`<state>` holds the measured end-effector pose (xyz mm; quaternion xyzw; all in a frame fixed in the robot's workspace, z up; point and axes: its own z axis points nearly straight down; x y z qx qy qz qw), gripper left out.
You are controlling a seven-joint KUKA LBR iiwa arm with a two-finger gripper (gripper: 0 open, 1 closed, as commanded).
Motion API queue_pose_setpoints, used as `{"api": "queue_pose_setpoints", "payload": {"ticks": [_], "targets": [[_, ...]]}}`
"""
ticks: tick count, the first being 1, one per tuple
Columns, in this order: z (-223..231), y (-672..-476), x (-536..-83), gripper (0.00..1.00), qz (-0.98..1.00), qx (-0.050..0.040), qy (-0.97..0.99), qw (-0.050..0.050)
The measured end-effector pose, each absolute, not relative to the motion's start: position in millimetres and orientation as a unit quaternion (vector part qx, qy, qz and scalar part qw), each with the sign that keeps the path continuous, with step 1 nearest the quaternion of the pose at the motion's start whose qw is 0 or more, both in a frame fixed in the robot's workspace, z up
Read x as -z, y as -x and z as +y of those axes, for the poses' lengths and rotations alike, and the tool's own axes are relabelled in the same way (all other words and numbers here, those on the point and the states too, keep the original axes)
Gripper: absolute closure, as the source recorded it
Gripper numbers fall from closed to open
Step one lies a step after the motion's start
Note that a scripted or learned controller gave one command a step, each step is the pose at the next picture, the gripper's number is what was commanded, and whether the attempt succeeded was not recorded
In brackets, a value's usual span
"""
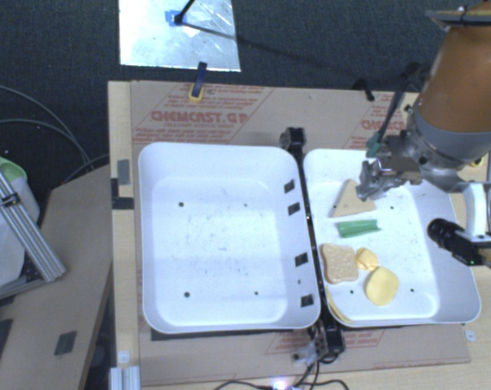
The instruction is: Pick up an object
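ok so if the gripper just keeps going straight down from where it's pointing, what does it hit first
Most likely the tan wedge-shaped piece in the right bin. The gripper hangs at that piece's upper right edge, pointing down. Depth is hard to judge from this slanted view, so it may meet the bin floor just beside it.

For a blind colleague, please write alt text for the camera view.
The gripper hovers at a tan wedge in the right bin, which also holds a green piece, a bread slice and two yellow pieces.
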<state>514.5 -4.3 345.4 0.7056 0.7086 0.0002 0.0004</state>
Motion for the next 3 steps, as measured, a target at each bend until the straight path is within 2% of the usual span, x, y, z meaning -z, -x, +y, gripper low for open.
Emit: {"api": "queue_pose_setpoints", "payload": {"ticks": [1, 2, 3], "targets": [[-7, -485.2, -272, 1.0, 0.707, 0.0019, -0.707, -0.002], [60, -487.4, -329, 1.0, 0.711, -0.0036, -0.703, 0.002], [61, -487.2, -366, 1.0, 0.709, -0.0027, -0.706, 0.002]]}}
